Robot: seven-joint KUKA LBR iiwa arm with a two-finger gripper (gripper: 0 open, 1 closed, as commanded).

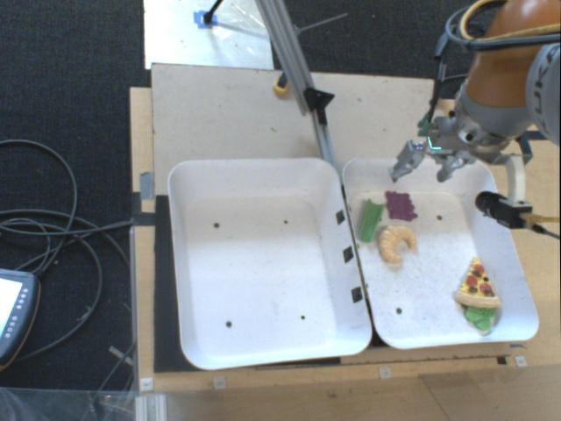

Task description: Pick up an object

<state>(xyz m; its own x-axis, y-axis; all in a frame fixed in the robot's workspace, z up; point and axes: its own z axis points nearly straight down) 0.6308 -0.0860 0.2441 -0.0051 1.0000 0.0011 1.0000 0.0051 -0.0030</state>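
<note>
In the right bin [517, 279] lie a purple grape bunch [401, 204], a green pepper-like piece [370, 220], a tan croissant [397, 243] and a pizza slice [477, 284] over a small green item [480, 317]. My gripper [427, 165] hangs over the bin's far edge, just above and to the right of the grapes. Its two fingers are spread apart with nothing between them.
The left bin [188, 261] sits beside the right one, with black clips [347, 253] along their shared wall. A slanted metal pole [289, 51] crosses the bench behind the bins. Cables and a tablet [13, 310] lie on the floor at left.
</note>
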